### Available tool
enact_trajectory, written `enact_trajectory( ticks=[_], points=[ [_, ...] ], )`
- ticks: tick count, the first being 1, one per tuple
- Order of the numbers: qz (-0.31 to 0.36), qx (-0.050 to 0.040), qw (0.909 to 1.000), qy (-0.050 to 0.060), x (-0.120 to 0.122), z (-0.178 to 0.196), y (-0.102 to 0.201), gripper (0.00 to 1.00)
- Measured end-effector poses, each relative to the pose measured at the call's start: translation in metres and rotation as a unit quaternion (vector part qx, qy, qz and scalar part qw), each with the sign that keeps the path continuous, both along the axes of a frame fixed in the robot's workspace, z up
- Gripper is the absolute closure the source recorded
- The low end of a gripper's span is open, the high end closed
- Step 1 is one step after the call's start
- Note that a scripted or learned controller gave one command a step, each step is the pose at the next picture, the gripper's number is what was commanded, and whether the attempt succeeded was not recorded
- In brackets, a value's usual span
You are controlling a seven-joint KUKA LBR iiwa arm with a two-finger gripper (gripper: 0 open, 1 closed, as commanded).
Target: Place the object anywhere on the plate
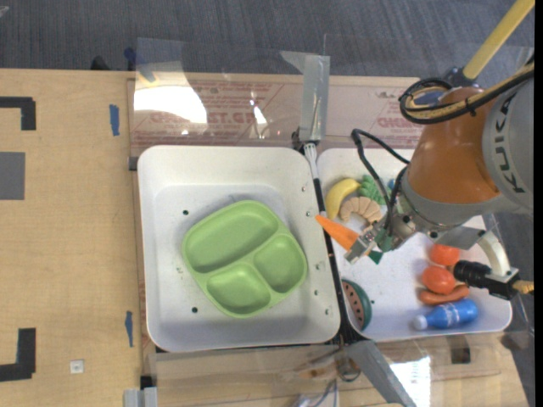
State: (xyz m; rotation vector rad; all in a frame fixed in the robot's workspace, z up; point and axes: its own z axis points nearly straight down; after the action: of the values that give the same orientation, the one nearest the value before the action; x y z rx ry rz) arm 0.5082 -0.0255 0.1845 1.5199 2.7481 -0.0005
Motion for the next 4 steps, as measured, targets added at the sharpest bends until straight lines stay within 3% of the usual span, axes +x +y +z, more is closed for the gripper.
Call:
enact_trajectory(
  ticks=[1,2,3,4],
  points=[
    [0.0,0.0,1.0,0.0,0.0,0.0,0.0,0.0],
    [0.001,-0.0003,1.0,-0.003,0.002,0.011,0.001,1.0],
    [0.001,-0.0004,1.0,-0.002,0.002,0.01,0.001,0.0],
    [0.001,-0.0004,1.0,-0.002,0.002,0.01,0.001,0.0]
  ],
)
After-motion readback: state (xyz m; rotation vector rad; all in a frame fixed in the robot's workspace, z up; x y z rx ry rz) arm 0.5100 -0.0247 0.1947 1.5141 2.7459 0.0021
